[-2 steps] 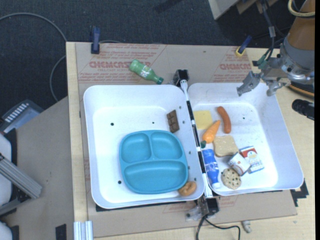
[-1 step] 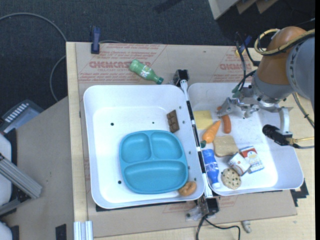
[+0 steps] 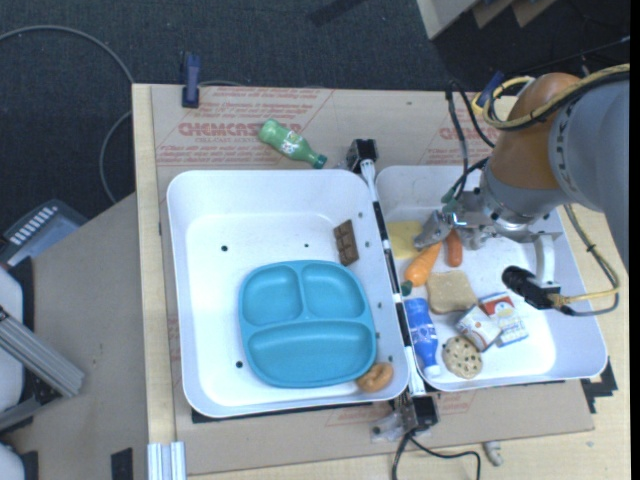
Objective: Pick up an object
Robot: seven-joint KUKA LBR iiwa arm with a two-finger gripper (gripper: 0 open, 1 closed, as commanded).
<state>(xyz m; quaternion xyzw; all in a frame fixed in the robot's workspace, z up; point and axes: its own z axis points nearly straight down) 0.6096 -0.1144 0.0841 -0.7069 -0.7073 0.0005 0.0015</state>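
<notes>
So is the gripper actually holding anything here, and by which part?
Cannot be told. The gripper is down in the right bin by the carrot and sausage, but no item shows between its fingers.

a green bottle [image 3: 291, 142] lies on the bench [image 3: 230, 118] behind the bins.

A blue three-compartment plastic plate [image 3: 305, 323] lies in the left white bin [image 3: 200, 268]; right of it, the gripper [image 3: 445, 230] hovers over an orange carrot [image 3: 423, 264].

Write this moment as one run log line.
gripper: low in right bin | near: carrot, sausage | grasp: not visible | blue tray: left bin
</notes>
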